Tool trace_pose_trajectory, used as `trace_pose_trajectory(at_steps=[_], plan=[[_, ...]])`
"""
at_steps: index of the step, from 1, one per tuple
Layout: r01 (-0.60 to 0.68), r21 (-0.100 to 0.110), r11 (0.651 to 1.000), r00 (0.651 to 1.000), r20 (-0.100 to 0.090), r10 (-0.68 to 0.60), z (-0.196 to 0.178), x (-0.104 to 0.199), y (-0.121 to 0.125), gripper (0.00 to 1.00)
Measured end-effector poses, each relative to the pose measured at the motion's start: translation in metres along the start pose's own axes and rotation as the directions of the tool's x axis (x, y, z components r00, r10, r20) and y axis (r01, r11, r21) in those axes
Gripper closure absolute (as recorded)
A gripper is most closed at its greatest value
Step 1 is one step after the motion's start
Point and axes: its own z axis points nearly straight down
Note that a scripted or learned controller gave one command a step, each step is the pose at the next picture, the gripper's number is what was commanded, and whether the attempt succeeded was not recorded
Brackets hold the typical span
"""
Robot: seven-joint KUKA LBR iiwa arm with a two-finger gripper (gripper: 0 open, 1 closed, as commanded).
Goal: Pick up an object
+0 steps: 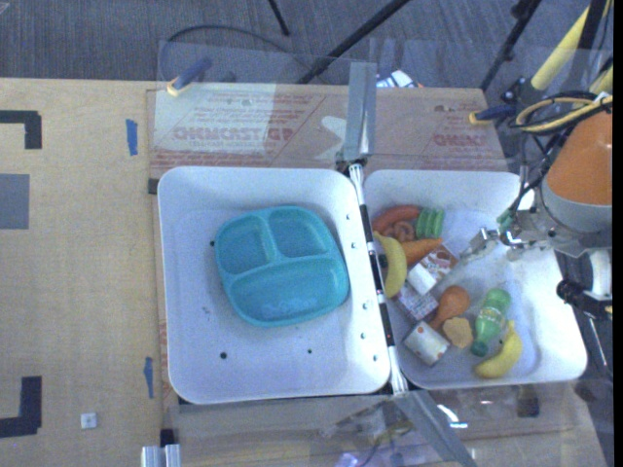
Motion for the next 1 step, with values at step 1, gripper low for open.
trace_pose_trajectory(at_steps=[1], plan=[[-0.001,0.008,1.000,1.000,0.008,0.001,-0.0052,-0.0045,-0.0023,1.00]])
